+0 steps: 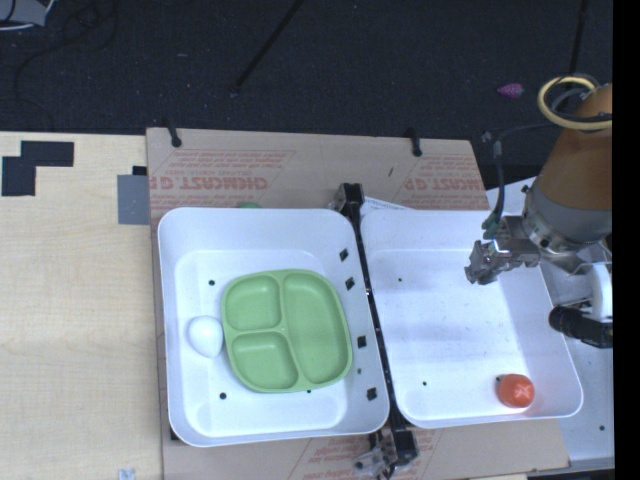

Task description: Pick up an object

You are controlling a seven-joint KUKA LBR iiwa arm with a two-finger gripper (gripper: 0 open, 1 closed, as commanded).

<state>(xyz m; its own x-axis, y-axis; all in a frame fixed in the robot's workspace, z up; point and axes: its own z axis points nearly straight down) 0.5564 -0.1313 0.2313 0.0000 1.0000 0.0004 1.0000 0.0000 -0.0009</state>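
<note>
A small red-orange ball-like object [515,390] lies in the near right corner of the right bin [450,328]. In the left bin [190,258] rests a green divided plate [285,330], with a white egg-shaped object [205,335] touching its left edge. My gripper [483,265] hangs over the right bin's far right part, well above and behind the red object. I see nothing between its fingers.
A black divider [365,318] runs between the two bins. Cardboard [300,173] lies under and behind them. The arm's grey body with its orange band [580,168] fills the right edge. Bare white floor spans the middle of the right bin.
</note>
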